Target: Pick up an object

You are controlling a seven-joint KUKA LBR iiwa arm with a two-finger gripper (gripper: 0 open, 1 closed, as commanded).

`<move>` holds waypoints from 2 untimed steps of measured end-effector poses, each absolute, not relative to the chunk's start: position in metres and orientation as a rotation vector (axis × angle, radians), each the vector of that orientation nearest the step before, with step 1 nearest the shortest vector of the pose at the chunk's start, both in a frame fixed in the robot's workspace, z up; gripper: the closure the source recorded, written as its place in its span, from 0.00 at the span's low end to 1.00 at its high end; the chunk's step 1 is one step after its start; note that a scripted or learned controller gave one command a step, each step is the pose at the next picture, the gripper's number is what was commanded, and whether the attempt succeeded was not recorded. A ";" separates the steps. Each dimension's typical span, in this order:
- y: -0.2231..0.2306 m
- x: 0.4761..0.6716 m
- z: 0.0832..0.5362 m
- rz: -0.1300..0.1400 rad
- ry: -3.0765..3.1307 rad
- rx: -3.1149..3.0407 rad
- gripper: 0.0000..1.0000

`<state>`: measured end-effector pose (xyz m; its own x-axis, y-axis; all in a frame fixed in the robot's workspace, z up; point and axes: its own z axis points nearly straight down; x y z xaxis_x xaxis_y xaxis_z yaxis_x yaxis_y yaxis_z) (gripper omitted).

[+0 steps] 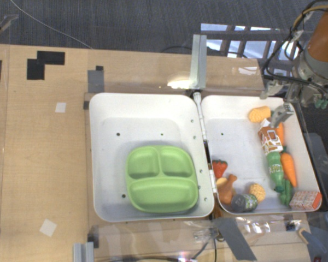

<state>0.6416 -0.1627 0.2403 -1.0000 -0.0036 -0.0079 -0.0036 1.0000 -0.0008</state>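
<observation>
We hover our gripper (282, 113) at the right bin's (229, 111) two o'clock, grip unclear, nothing held; next, descend onto the bottle (271, 146).

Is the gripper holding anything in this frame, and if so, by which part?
Nothing is visibly held. The gripper hangs over the right bin, above the upper end of the bottle and beside the yellow toy, with no object between its fingers.
</observation>
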 end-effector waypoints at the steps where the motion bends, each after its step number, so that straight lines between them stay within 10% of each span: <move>1: -0.189 0.625 0.104 0.003 3.143 -0.103 0.00; 2: -0.180 0.564 0.089 -0.004 3.126 0.065 0.00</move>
